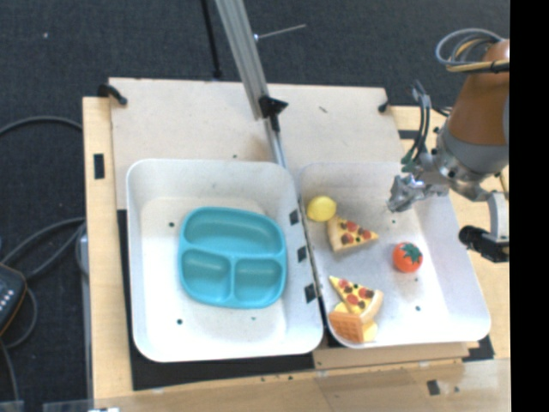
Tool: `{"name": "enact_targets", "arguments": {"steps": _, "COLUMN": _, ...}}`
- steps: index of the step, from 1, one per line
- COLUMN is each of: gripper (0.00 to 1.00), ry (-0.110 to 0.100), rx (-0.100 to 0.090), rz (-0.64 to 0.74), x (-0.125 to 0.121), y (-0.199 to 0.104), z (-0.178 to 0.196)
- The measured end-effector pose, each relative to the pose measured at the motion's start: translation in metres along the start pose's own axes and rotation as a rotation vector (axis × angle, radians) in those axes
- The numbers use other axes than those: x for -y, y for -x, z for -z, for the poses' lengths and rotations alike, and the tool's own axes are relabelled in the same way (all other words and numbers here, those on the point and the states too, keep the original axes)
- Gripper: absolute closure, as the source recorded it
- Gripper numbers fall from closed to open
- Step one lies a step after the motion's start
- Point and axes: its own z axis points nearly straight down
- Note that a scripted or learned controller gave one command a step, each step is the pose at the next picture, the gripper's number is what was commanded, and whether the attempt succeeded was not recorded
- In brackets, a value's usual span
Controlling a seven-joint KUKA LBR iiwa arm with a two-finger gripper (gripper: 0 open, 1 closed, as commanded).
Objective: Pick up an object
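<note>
left bin (154, 316): blue tray (232, 257) | right bin (455, 307): ball (322, 209), two pizza slices (350, 235) (357, 307), tomato (407, 257) | gripper (401, 197) above the right bin's far side, nothing in its jaws

The right bin (446, 303) kept bare floor along its far edge and down its right side, while its middle and near-left were crowded by a yellow ball (322, 209), a pizza slice (350, 235), a tomato (407, 257) and a second pizza slice (356, 308) lying against the near rim. The gripper (401, 196) hung over the open far part, apart from these. In the left bin (150, 316), a blue divided tray (232, 257) filled the middle, leaving only a margin of floor around it, and a slanted metal post (244, 45) stood over the far edge between the bins.
</note>
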Motion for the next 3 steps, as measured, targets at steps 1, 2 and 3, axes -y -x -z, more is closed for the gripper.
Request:
{"name": "enact_targets", "arguments": {"steps": 1, "gripper": 1.00, "ry": -0.002, "rx": -0.001, "rz": 0.001, "x": -0.001, "y": 0.002, "z": 0.029}}
{"name": "enact_targets", "arguments": {"steps": 2, "gripper": 1.00, "ry": -0.003, "rx": -0.003, "rz": 0.006, "x": -0.009, "y": -0.046, "z": 0.037}}
{"name": "enact_targets", "arguments": {"steps": 3, "gripper": 1.00, "ry": -0.005, "rx": -0.002, "rz": 0.006, "x": -0.027, "y": -0.096, "z": 0.038}}
